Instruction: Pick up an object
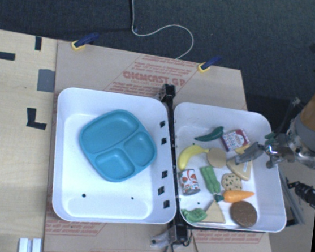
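The right bin [271,131] holds several toy foods: a yellow banana [190,154], a green pepper [209,134], a red and white packet [234,139], a tan disc [217,157], a cheese wedge [241,171], a cookie [231,182], a green pickle [211,179], a small can [189,181], an orange carrot [238,195], a brown patty [244,213], a sandwich triangle [216,212] and a green leaf [194,215]. My gripper [252,154] reaches in over the bin's right side, low above the cheese wedge and beside the packet. Nothing is visibly held.
The left bin [62,156] holds a blue divided plate [118,144]. A black divider [168,152] with clips separates the bins. Both stand on a cardboard sheet [146,75] with a white cable [157,31] behind. The arm's wrist [310,135] is at the right edge.
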You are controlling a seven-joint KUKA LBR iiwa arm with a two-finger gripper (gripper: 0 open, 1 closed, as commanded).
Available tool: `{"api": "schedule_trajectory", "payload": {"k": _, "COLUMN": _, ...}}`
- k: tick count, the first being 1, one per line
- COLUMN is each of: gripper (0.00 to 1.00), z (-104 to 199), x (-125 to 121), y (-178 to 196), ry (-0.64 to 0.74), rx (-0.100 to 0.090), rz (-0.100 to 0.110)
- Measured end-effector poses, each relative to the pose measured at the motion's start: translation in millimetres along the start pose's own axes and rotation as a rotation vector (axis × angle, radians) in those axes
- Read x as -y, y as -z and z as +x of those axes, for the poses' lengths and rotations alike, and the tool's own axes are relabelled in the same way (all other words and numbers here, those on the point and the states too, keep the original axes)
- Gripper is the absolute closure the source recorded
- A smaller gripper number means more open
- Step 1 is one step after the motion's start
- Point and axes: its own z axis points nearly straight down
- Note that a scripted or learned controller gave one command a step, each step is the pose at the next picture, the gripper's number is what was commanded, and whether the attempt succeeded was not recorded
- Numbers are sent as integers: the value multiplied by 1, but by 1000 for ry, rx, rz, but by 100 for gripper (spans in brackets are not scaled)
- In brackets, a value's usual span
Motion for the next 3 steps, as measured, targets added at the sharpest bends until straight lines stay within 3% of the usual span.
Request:
{"api": "schedule_trajectory", "payload": {"k": 1, "gripper": 0, "z": -11, "x": 48, "y": 75, "ry": -2, "rx": 3, "rz": -6}}
{"api": "schedule_trajectory", "payload": {"k": 2, "gripper": 100, "z": -10, "x": 46, "y": 80, "ry": 1, "rx": 1, "rz": -1}}
{"api": "schedule_trajectory", "payload": {"k": 3, "gripper": 100, "z": 108, "x": 48, "y": 66, "ry": 11, "rx": -3, "rz": 2}}
